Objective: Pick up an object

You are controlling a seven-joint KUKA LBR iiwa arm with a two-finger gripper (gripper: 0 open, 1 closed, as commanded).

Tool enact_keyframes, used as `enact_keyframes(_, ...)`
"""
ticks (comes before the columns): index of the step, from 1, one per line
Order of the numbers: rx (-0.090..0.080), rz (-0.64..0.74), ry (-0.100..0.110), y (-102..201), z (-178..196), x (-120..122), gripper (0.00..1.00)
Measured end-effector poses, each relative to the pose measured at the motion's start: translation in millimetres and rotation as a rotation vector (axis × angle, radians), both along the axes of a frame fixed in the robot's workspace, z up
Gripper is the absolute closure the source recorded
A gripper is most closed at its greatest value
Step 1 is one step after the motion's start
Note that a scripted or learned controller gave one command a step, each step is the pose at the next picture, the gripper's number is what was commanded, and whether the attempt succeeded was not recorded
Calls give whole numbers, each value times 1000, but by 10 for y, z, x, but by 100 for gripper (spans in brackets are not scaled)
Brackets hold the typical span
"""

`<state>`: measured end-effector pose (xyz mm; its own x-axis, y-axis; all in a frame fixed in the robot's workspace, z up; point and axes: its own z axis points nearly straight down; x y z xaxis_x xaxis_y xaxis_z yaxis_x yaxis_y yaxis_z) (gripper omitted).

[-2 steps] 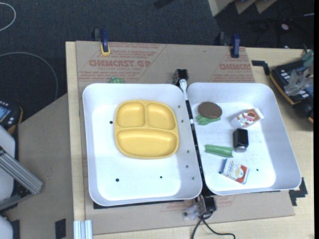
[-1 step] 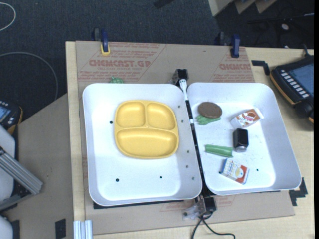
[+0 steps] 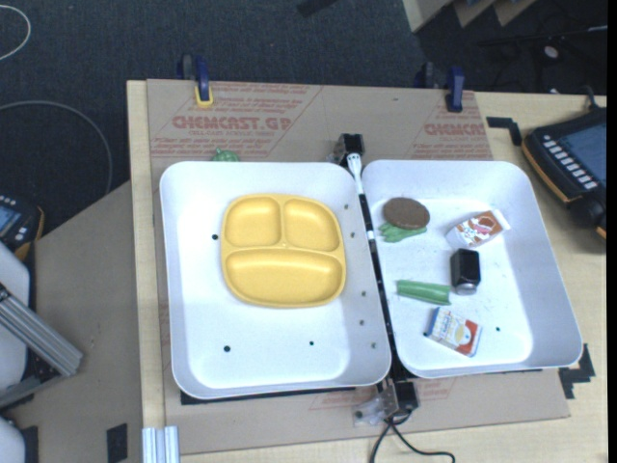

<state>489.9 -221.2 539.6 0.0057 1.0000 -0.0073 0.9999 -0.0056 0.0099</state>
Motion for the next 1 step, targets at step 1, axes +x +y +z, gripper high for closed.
enact_keyframes(1,7,6,10,158,-38,-112,100)
